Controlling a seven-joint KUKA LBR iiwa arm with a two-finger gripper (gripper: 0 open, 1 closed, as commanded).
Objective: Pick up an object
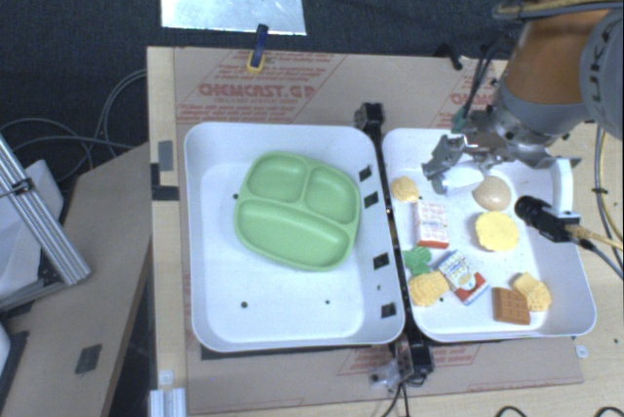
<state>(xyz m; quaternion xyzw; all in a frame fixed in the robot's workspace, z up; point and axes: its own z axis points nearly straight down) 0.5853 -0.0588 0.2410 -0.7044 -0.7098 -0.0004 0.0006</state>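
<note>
Tabletop (292, 84): two white bins side by side. L bin (210, 240) holds one green plate (297, 210), three compartments, lying flat, approx. centre, slightly skewed.

R bin (570, 279) holds all candidate pick items, none lifted:
- tan lump (405, 188), near the divider, upper part of the bin.
- red/white box (432, 223), just below the lump.
- pale bun (492, 193), mid bin, upper part.
- yellow disc (497, 231), directly below the bun, touching or nearly so.
- green piece (417, 259), at the divider, below the box.
- round cracker (427, 287), just below the green piece, appears to touch it.
- blue/red packet (461, 274), beside the round cracker, tilted.
- brown waffle (510, 305), front of the bin.
- yellow cracker (532, 292), against the waffle's R side.

Arm (561, 45) enters from the R, over the back of the R bin. End effector (444, 162) hangs above the bin's upper-L area, between lump and bun, clear of both. Fingers (433, 177) look spread apart, nothing between them; no item gripped. Height above the bin floor: cannot tell.
</note>
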